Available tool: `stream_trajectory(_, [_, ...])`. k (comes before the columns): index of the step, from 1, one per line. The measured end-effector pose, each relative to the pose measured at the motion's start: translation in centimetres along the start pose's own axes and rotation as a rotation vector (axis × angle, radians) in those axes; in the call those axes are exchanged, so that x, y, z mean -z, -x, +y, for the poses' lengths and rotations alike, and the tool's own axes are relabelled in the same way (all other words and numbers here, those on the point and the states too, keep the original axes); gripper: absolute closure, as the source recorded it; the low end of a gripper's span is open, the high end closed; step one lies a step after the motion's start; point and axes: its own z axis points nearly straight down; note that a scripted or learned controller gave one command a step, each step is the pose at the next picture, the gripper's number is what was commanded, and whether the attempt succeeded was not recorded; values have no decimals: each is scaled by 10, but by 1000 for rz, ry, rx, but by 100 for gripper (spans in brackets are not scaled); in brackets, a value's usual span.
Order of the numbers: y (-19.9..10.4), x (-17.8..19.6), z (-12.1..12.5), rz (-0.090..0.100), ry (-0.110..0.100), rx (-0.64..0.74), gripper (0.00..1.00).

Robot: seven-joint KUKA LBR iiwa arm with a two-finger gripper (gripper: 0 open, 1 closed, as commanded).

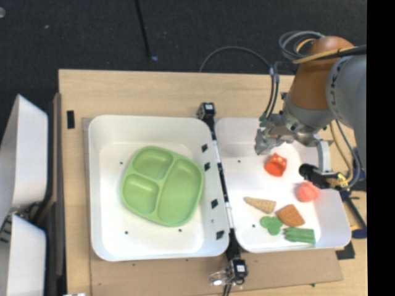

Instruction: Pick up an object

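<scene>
**A:** Start from the left. What's in the first bin?

**B:** The left shallow white plastic bin holds a light green divided plastic plate with three compartments, lying flat a little above the bin's centre. Nothing sits on the plate.

**A:** And between the two bins?

**B:** A seam with small black clips spaced along it, and a small black fitting at each end of it.

**A:** Then the right bin?

**B:** The right shallow white plastic bin carries the small things. Lowest and leftmost is a tan cone-shaped piece, lying on its side. Just below it is a small green rounded toy, touching or nearly touching an orange-brown wedge-shaped piece. Right of those lies a flat green ridged block near the bin's front rim. Higher up is a red-orange blocky toy, and further right a pink rounded lump beside a black part of the arm.

**A:** Where's the gripper?

**B:** The grey two-finger gripper hangs over the upper part of the right bin, just above and left of the red-orange toy, apart from it as far as I can judge. The grey arm with its orange band comes in from the right.

**A:** Fingers apart or together?

**B:** I cannot tell; they are too small and dark. Nothing shows between them.
</scene>
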Motion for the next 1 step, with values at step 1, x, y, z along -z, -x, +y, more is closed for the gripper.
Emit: stream_trajectory(1, [1,52,2,-1,2,0,100])
